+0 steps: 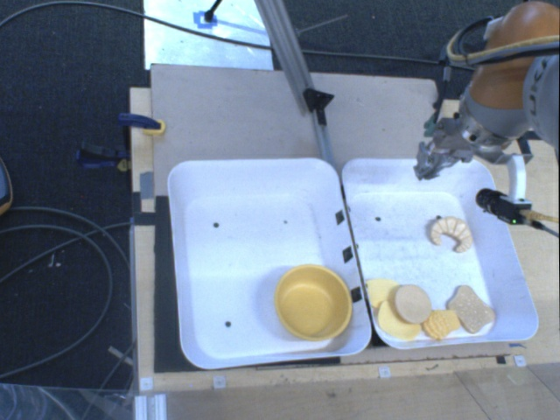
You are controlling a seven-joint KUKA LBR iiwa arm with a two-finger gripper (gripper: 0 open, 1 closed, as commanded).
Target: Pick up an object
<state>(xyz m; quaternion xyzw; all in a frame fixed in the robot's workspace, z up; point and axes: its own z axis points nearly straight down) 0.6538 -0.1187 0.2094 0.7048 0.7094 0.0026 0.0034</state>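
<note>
Worktop (pixel 236 112) carries two shallow white bins side by side, rims touching at the centre so either can be reached without repositioning. Left bin (pixel 201 199) holds one thing: a yellow bowl (pixel 313 301), upright, near its lower right corner. Right bin (pixel 385 199) holds the likely pick candidates, all small food-like pieces: a croissant (pixel 451 232) lying alone toward the right side, and a cluster crowded along the lower wall — a pale yellow disc (pixel 395 322), a tan round piece (pixel 412 304) resting partly on it, a waffle-textured piece (pixel 442 324) and a slice of toast (pixel 472 310), touching or overlapping. Pincer (pixel 430 166) sits over the right bin's upper rim, pointing down-left, well apart from every item; nothing visible in its grip, and whether it is open or closed cannot be told from this angle. Judgement: approach stage, no pick yet made. The isolated croissant looks the easier target; the packed cluster risks a nudge or double grab.
</note>
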